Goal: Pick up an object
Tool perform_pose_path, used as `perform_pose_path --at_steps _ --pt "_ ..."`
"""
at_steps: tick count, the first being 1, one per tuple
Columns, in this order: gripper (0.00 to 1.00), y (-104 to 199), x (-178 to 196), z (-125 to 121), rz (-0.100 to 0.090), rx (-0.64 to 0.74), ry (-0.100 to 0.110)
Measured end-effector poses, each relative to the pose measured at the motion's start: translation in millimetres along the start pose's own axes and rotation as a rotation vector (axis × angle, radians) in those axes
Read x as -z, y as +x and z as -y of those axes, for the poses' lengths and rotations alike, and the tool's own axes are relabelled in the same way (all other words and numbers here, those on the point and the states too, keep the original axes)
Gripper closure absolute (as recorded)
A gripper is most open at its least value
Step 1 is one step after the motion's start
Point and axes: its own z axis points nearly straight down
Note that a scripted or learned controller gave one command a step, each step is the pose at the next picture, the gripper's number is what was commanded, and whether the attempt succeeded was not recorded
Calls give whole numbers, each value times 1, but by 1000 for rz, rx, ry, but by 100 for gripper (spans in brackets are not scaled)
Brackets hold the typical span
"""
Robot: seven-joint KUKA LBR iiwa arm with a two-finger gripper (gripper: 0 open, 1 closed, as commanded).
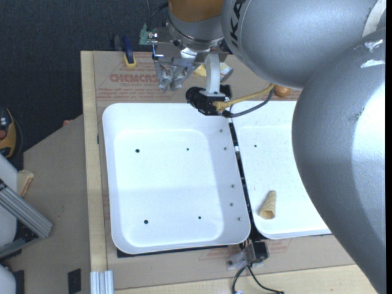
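Note:
A tan cone-shaped object [267, 204] lies in the right bin [288, 228], near its front left corner. My gripper [172, 78] hangs over the bench behind the back edge of the left bin [116, 164], far from the cone. A small pale yellowish piece [199, 70] shows just right of the gripper; whether it is held I cannot tell.
A small orange thing [282, 90] sits on the bench behind the right bin, partly hidden by the arm. The big grey arm [331, 103] covers most of the right bin. A blue and yellow clamp [128, 51] stands at the bench's back left edge.

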Motion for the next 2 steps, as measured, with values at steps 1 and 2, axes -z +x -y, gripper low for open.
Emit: perform_pose_path --at_steps 1,2 --pt "100 16 -31 48 2 -5 -1" --pt "100 -77 54 68 1 -15 -15"
